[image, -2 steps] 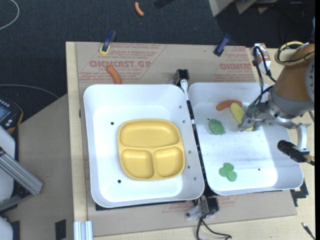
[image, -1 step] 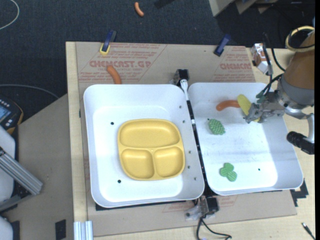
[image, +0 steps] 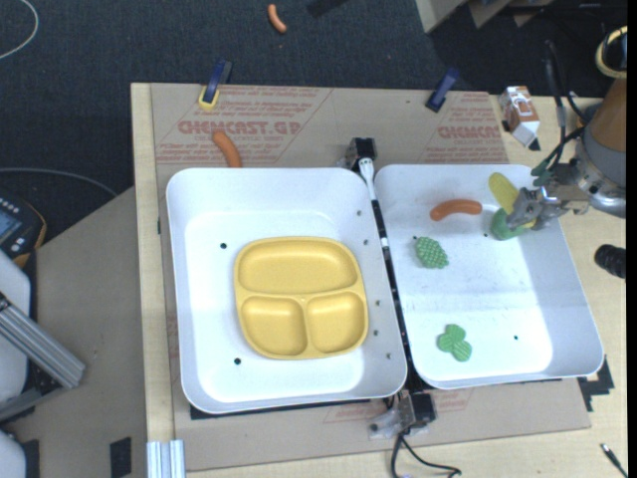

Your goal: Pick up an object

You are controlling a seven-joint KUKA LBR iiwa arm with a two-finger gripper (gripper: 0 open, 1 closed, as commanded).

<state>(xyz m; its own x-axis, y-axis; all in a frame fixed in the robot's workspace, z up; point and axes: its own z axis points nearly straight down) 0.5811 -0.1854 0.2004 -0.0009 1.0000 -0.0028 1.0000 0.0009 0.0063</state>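
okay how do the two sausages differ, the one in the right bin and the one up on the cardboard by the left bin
The bin sausage lies nearly level across the view on white plastic in the right bin; the cardboard sausage lies slantwise on the brown cardboard, outside both bins. The bin sausage lies close to the gripper; the cardboard one is far off. Both are small, orange and slightly curved.

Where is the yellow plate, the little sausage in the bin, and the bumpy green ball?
yellow plate (image: 299, 297): camera view, on the ridge between its compartments.
little sausage (image: 456, 208): camera view, on its middle.
bumpy green ball (image: 431, 253): camera view, on its centre.
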